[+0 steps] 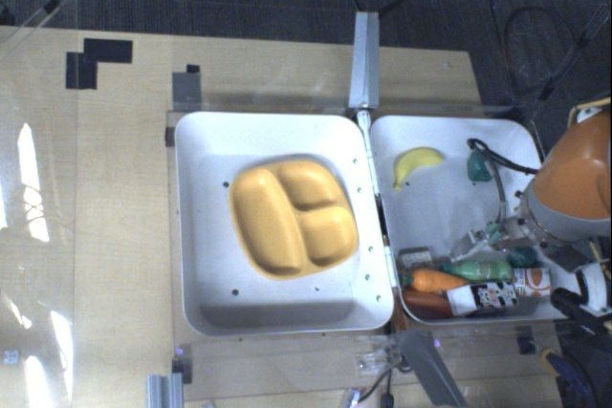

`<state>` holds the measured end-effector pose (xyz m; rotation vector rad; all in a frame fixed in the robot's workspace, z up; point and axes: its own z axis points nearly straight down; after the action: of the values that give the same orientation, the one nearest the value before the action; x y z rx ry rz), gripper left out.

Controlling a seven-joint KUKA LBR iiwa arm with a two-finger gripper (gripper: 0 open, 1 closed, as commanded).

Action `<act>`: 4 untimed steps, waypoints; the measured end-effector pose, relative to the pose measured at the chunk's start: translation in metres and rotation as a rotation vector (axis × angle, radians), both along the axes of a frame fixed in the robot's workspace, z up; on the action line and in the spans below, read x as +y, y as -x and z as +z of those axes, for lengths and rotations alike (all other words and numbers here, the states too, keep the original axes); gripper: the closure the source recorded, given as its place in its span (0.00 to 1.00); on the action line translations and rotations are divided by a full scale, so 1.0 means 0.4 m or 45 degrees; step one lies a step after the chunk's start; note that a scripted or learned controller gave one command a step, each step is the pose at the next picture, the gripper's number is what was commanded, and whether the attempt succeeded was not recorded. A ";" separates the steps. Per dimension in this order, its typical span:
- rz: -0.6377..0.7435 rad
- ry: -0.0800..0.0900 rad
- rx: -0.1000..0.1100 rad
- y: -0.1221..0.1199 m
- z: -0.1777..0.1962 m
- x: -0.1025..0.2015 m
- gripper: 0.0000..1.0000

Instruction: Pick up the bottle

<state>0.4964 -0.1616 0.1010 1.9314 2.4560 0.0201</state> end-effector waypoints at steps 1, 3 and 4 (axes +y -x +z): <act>-0.862 -0.026 0.012 0.005 -0.029 -0.091 0.00; -0.852 -0.022 0.004 0.000 -0.001 -0.091 0.00; -0.817 -0.015 0.011 -0.033 -0.030 0.107 0.00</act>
<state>0.5096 -0.1188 0.0888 2.6164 1.7273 0.0163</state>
